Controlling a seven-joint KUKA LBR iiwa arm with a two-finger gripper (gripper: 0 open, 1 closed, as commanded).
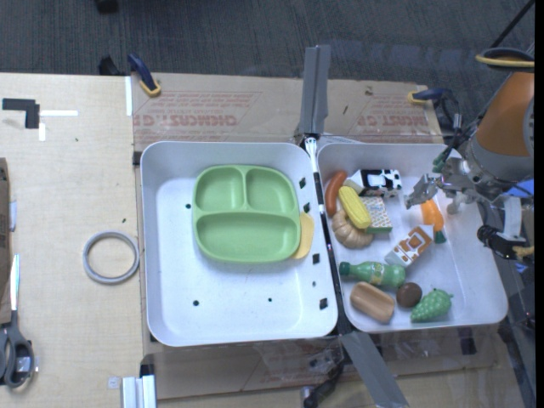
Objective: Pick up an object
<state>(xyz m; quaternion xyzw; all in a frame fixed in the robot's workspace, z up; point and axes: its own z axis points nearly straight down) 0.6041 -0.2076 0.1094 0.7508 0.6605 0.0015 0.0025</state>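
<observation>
At the bottom edge of the frame the desk [59, 253] ends; scissors [15, 351] lie at the lower left and a tape ring [111, 256] sits a little above them, well apart from the bins. The left bin [161, 313] has bare white floor along its lower half. Higher up in it lies a green tray [246, 213], its right rim over a yellow piece [306, 235].

The right bin [476, 304] is crowded on its left side, with open floor at its lower right. Lowest are green grapes [432, 305], a bread roll [373, 302] and a brown ball [409, 293]; above them a green bottle [372, 272], a small carton [410, 246], a corn cob [354, 207] and a black-and-white toy [380, 180].

The hand [446, 195] hangs at the frame's right over an orange carrot [433, 216]; whether it is released or clenched cannot be told.

At the top, clamped cardboard [212, 109] gives way to dark carpet [255, 15].
</observation>
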